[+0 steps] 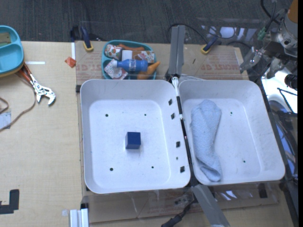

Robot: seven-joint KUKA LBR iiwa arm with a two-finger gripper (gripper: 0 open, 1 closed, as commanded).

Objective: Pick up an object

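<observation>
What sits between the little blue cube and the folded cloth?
Bare white bin floor, then the two bins' adjoining rims separate the blue cube from the cloth, seen in the camera view.

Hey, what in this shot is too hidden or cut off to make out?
- Tool: camera view, upper right; cables and dark mounting parts clutter it, so its opening is unclear.
- Blue tub contents: camera view; items are piled and too small to identify.
- Light blue tray: cut off by the left edge.
- Cloth underside: hidden by its own folds.

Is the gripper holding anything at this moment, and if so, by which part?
Nothing is held. The blue block lies in the left bin, the grey cloth in the right bin.
</observation>
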